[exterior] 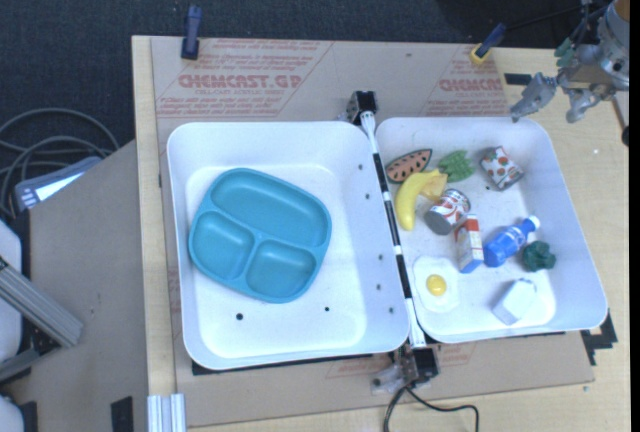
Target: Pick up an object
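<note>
The right bin [575, 220] holds several small objects: a yellow banana [413, 196], a watermelon slice [408, 164], a green leafy piece [456, 163], a can [447, 211], a brown wrapped block [498, 168], a blue bottle [508, 240], a red-and-white carton [468, 246], a green broccoli piece [538, 256], a fried egg [436, 285] and a white box [515, 301]. My gripper [553, 105] hangs over the bench just beyond the bin's far right corner, open, with nothing between its fingers.
The left bin [190, 150] holds a blue divided plate [260, 233]. A blue clamp [190, 30] and a yellow-and-blue clamp [487, 45] sit on the board's far edge. A black hinge strip [385, 210] runs between the bins.
</note>
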You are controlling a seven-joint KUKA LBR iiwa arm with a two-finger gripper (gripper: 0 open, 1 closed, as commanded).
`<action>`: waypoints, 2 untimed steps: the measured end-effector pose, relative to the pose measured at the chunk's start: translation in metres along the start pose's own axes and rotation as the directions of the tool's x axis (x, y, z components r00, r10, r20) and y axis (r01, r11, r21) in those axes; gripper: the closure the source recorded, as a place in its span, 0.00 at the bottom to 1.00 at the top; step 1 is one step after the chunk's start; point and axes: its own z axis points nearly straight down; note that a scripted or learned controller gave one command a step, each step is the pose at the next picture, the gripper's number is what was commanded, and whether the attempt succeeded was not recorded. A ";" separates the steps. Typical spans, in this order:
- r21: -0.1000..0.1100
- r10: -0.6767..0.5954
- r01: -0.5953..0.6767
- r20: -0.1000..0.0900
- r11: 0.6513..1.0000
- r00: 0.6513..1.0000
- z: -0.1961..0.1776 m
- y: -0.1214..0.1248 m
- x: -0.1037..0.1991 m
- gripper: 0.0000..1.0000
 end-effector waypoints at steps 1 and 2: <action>-0.012 -0.002 0.002 0.003 1.000 1.000 0.121 0.007 0.056 0.00; -0.003 0.000 0.000 0.001 1.000 1.000 0.104 0.004 0.020 0.00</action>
